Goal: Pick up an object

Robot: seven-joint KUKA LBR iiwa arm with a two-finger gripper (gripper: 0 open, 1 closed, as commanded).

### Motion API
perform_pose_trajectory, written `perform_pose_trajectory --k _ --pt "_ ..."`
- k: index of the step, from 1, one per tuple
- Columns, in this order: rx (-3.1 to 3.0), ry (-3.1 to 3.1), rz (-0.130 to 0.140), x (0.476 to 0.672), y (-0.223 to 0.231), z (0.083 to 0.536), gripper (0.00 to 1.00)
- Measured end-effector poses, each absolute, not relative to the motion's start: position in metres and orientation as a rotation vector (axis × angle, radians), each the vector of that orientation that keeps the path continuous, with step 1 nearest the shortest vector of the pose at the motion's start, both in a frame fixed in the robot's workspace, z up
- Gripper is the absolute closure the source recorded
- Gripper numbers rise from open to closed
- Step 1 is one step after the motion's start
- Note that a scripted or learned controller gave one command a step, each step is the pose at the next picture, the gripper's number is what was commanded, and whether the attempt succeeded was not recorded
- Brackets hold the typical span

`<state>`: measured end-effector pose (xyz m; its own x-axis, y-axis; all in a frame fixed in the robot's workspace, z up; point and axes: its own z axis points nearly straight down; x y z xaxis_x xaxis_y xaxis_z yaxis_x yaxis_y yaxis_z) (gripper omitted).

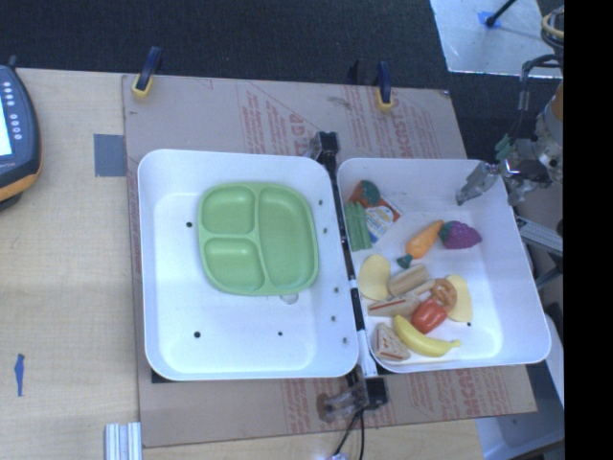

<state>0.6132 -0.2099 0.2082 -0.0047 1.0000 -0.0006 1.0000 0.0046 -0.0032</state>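
Pincer (490, 182) over right bin's (522, 257) edge — nothing held.

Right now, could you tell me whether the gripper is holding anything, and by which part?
Nothing is held: the two-finger gripper hangs over the right white bin's upper corner, with no toy between its fingers.

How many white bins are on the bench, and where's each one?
2. The left bin holds a green divided plate; the right bin, touching it, holds the toy food.

The wooden tabletop (67, 286) bears a clamped cardboard sheet (278, 113) with two white bins (163, 257) (522, 286), plus a pendant (14, 132).
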Motion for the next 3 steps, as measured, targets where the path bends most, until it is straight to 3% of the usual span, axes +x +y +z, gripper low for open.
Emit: perform_pose_trajectory --k 1,2,3 --pt "-2.227 -2.239 -0.014 0.605 -0.148 0.113 0.0" --pt "-2.208 -2.227 0.006 0.584 -0.109 0.091 0.0" --pt "-2.2 -2.225 0.022 0.656 -0.098 0.091 0.0"
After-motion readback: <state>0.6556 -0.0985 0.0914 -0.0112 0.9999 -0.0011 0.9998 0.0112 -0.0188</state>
